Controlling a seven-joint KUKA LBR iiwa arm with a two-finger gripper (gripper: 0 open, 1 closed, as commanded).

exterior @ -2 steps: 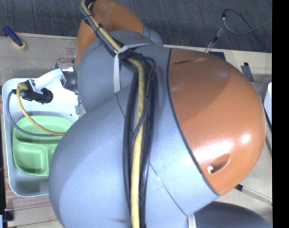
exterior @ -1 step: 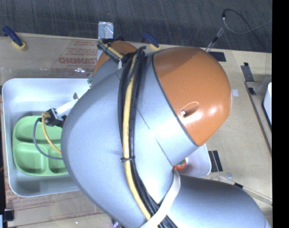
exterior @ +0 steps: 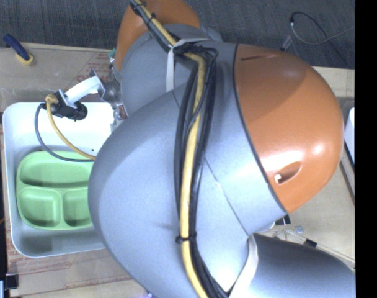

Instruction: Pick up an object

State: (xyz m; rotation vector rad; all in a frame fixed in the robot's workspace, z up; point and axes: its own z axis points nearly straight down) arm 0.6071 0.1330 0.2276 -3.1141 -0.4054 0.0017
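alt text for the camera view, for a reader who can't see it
A grey and orange robot arm looms close to the camera and covers most of the bench. To its left, a white bin holds a green divided tray, and the gripper sits by the bin's far edge.

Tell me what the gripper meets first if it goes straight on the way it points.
Likely the bare floor of the white bin, beyond the green tray. The gripper seems to point down there, but the arm hides much and depth is unclear.
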